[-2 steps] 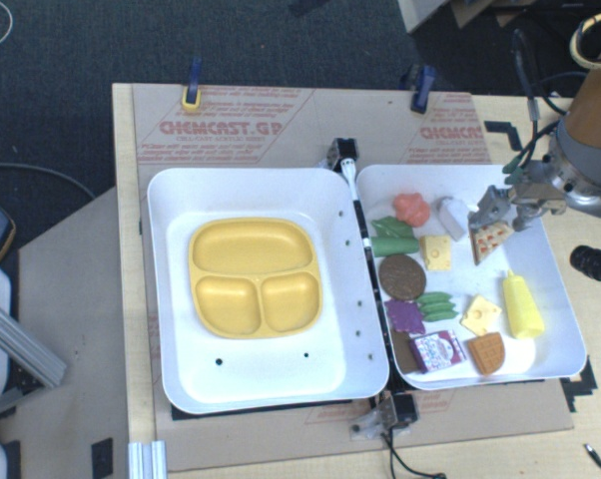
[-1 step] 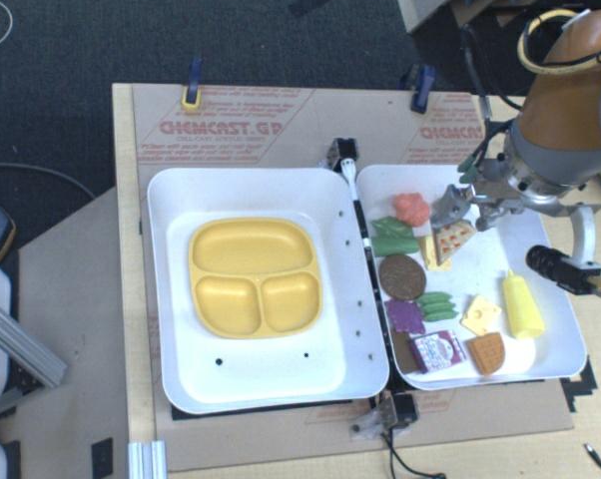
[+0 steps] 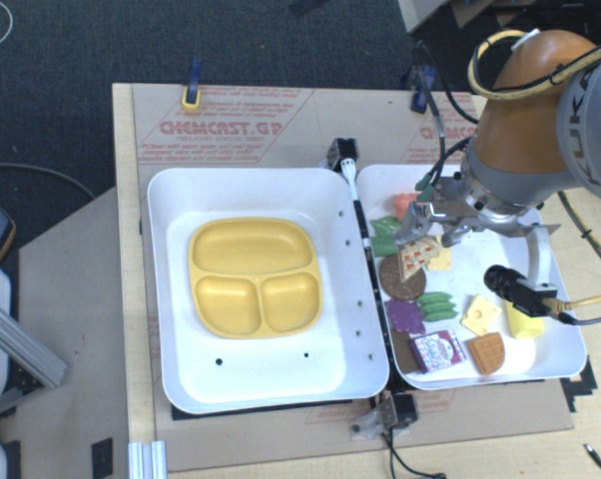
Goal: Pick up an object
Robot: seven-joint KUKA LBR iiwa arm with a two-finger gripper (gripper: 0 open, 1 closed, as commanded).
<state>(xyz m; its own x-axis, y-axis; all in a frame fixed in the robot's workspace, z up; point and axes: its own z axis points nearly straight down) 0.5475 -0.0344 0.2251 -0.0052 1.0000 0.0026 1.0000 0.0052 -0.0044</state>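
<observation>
A worktop covered in printed brown board carried two shallow white bins side by side. The left bin held a yellow divided tray, with one long compartment on its far side and two smaller ones nearer. The right bin was crowded with small toy foods. The grey arm, with its broad orange band, reached in from the right and hung over the far half of this bin. Its tool pointed down, and a pale cracker-like piece with red dots sat pinched between the fingers, just above a round brown cookie. Near the cookie lay a green pea pod, a purple piece and a maroon packet. Further right were a yellow cheese wedge and a tan waffle piece. A green leafy piece rested near the divider between the bins.
</observation>
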